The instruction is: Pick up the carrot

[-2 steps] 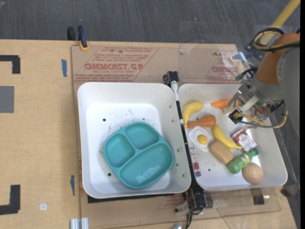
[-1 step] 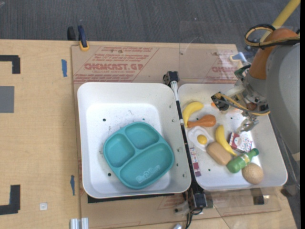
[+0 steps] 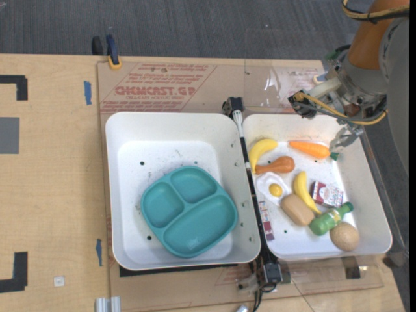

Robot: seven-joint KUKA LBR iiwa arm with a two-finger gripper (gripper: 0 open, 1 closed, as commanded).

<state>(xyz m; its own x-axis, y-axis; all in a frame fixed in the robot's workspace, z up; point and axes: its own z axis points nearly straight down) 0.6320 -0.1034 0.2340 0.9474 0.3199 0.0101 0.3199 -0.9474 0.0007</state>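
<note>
Bins of white are set side by side on the wooden surface (image 3: 52, 174). A blue-green plate (image 3: 188, 210) with three parts is laid in the left bin (image 3: 130, 125).

Toy food is kept in the right bin (image 3: 376, 197). The carrot (image 3: 310, 149) is found near the far wall of this bin. It is laid flat, with its orange end pointed to the left bin and its green end pointed to the right. A yellow banana (image 3: 261, 149) is seen just to its left, and a brown chicken leg (image 3: 276, 166) is placed just in front of it. A fried egg (image 3: 273, 188), a second banana (image 3: 303, 190), a red and white packet (image 3: 325, 192), a brown bread roll (image 3: 297, 209), a green bottle (image 3: 328, 218) and a round brown potato (image 3: 344, 236) are spread out nearer the front.

The grey and orange arm (image 3: 370, 44) is stretched in from the right, over the far corner of the right bin. The hand (image 3: 346, 136) is held just beside the green end of the carrot. The carrot is not seen to be gripped by it. It cannot be told if the hand is wide or narrow.

A brown card sheet (image 3: 162, 86) with red letters is laid behind the bins.
</note>
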